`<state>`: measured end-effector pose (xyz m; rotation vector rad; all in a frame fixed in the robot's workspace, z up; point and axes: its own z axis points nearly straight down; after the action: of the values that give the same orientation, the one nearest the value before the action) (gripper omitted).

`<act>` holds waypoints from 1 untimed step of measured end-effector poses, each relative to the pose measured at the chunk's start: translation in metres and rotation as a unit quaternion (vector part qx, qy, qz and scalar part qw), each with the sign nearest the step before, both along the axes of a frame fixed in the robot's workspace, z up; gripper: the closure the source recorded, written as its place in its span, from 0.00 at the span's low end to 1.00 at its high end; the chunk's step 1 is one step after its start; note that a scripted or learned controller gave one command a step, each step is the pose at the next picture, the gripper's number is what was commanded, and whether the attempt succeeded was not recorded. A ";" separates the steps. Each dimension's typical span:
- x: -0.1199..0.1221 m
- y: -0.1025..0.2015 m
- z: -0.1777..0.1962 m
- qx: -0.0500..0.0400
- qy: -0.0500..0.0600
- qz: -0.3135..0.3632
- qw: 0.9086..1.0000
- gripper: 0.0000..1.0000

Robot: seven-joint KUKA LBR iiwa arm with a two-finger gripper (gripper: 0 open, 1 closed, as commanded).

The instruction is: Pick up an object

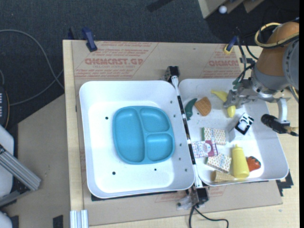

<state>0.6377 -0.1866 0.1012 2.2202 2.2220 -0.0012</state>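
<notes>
The small yellow banana-shaped toy (219, 95) lies at the far end of the right white bin (280, 148), just beside my gripper (236, 99), and I cannot tell how my jaws stand. I might bump the yellow piece (231, 111) under me and grab nothing. The brown board (118, 61) says "CHEMCAST".

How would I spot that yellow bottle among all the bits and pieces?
Find the right-hand white bin, then its near corner. The yellow bottle lies there beside a red item. It is the largest yellow thing, with a narrow nozzle top.
</notes>
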 end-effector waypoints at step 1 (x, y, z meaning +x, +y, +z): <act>0.016 0.111 0.084 0.001 -0.001 0.000 1.000 1.00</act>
<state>0.6537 -0.0754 0.1855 2.2191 2.2230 0.0036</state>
